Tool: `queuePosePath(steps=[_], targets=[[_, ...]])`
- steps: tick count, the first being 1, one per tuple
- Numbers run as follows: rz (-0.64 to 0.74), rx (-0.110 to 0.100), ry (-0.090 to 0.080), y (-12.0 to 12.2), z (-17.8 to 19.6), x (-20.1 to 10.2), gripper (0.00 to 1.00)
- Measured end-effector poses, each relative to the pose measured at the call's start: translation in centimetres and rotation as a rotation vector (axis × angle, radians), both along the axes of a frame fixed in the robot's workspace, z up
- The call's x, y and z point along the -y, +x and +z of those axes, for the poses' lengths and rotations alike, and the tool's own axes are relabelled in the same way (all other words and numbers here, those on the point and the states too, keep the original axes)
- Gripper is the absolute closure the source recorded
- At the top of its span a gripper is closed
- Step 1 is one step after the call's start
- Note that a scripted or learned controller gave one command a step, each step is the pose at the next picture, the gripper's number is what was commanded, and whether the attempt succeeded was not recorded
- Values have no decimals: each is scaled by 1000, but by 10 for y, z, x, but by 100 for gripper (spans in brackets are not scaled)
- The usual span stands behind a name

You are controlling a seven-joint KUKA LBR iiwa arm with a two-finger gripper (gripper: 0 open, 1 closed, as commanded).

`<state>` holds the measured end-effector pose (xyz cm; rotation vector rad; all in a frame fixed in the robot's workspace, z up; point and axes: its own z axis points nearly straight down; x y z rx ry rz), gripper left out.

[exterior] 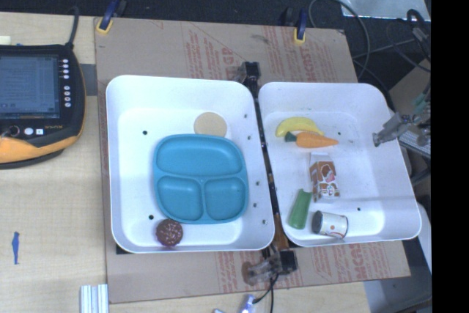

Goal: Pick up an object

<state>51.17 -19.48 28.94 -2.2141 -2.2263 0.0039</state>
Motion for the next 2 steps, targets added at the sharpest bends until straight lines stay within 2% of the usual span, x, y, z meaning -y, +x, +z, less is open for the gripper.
queuePosePath(steps=[1,2], targets=[[1,-3,0,48,-106,-45,0],[1,-2,-1,32,-194,-75,0]])
